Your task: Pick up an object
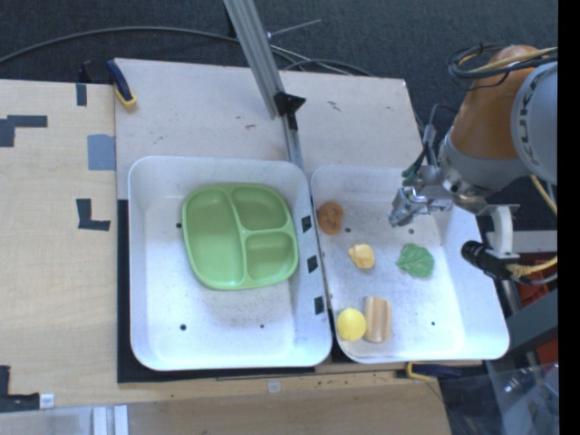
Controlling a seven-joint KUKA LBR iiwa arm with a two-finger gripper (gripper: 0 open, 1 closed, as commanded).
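arm: the gripper (pixel 403 208) hangs over the far part of the right bin (pixel 471 333), above bare floor, likely lining up a pick.
fingers: too small and dark to tell whether apart or together; nothing visible between them.
nearest target: a green leaf-like piece (pixel 416 260) lies just near of the gripper.
others: a brown round piece (pixel 330 217) to the left, a yellow lump (pixel 362 256), a yellow ball (pixel 352 323) touching a tan roll (pixel 377 319) at the near side.
left bin: a green divided plate (pixel 241 235), well apart.
hidden: the arm's base is cut off at the right.

Partial letters "KU" on the arm (pixel 535 107).
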